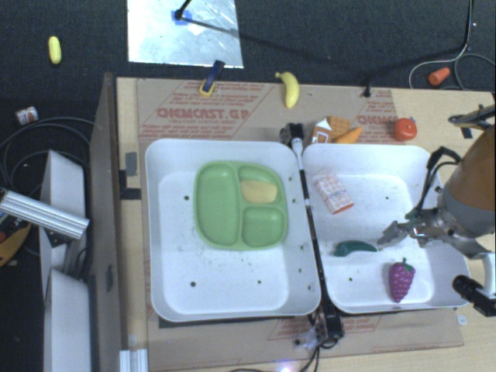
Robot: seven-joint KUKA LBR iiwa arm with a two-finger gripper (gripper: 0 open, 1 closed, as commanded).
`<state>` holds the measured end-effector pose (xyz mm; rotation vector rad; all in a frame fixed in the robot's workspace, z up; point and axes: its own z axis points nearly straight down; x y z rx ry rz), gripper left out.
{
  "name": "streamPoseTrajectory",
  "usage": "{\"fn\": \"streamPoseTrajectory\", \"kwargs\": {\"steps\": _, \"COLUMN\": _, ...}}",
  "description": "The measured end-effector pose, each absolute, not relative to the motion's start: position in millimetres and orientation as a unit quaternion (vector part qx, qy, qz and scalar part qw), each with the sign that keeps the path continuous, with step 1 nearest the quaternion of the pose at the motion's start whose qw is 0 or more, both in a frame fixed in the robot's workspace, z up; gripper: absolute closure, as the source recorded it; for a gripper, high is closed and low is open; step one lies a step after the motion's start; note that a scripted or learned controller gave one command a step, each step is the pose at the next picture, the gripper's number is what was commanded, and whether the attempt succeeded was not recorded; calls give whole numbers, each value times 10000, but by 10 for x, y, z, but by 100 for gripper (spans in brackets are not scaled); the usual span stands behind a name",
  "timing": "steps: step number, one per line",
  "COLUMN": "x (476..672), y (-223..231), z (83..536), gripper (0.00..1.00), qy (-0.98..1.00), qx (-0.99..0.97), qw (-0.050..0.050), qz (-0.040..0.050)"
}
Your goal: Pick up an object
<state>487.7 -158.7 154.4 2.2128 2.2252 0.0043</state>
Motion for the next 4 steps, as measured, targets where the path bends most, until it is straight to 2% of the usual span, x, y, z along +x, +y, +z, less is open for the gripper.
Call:
{"fn": "streamPoseTrajectory", "kwargs": {"steps": 1, "x": 4876, "y": -1837, "z": 2004, "gripper": 0, "qy": 7073, "qx": 7069, "qw": 34, "qz": 10}}
{"fn": "streamPoseTrajectory", "kwargs": {"steps": 2, "x": 4855, "y": -1879, "z": 1413, "gripper": 0, "qy": 7071, "qx": 7071, "qw": -15, "qz": -8}}
{"fn": "streamPoseTrajectory", "kwargs": {"steps": 3, "x": 4861, "y": -1411, "z": 961, "gripper": 0, "qy": 7096, "qx": 7046, "qw": -23, "qz": 2}}
{"fn": "streamPoseTrajectory", "kwargs": {"steps": 4, "x": 5828, "y": -1210, "z": 2111, "gripper": 0, "qy": 7108, "qx": 7033, "qw": 82, "qz": 59}}
